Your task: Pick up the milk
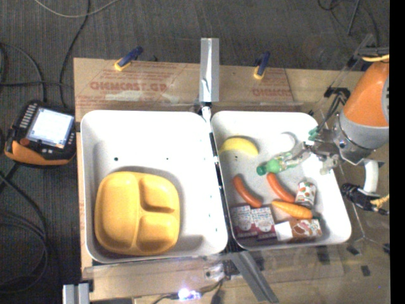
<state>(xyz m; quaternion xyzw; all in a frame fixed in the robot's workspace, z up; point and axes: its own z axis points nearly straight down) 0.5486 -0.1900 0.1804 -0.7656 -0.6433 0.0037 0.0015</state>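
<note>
Camera view: my tool (292, 159) hangs in the right bin (329, 233), fingers apart, holding nothing; the milk (305, 194) (small carton) stands just below-right of it, well within reach.

Milk (305, 194): small red-and-white carton, tilted, right bin (329, 233), near right wall, just above carrot (292, 209).

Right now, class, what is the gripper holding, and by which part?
It cannot be told: the gripper sits low in the right bin beside a green object.
</note>
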